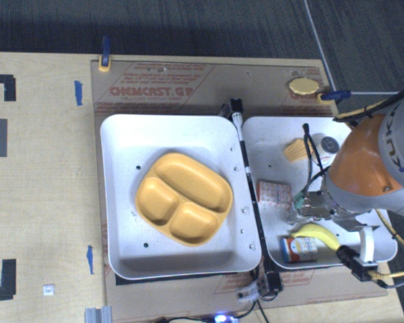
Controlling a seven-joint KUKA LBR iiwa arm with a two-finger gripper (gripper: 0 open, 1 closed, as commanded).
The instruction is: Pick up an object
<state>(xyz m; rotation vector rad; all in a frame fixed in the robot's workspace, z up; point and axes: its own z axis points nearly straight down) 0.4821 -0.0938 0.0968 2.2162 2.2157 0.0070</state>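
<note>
- Lying in the near part of the right bin (277, 130), the banana (318, 235) is the object closest to the arm's working end; it rests just beside, and appears to touch, a small carton with a red label (298, 249).
- The gripper (311, 207) sits directly above the banana's upper edge, under the grey and orange wrist (363, 167). The wrist body and trailing cables (312, 155) cover the tool's tip, so whether it is apart, together or clamped on anything cannot be told.
- Nothing is seen lifted off the bin floor; judged from this, the pick is not yet secured.
- Other contents of the right bin: a flat printed packet (273, 193) near the dividing wall, a tan ridged piece (295, 151) toward the far side, and a small grey round item (330, 144) next to it.
- The left bin (114, 180) holds one large yellow three-compartment tray (182, 198), well apart from the arm.
- Risk one: the banana's curved, smooth skin may roll or slip sideways under an off-centre closure.
- Risk two: the carton lies so near that the tool may nudge or trap it along with the banana.
- Risk three: the loose cables by the wrist may snag on bin contents during descent or lift.
</note>
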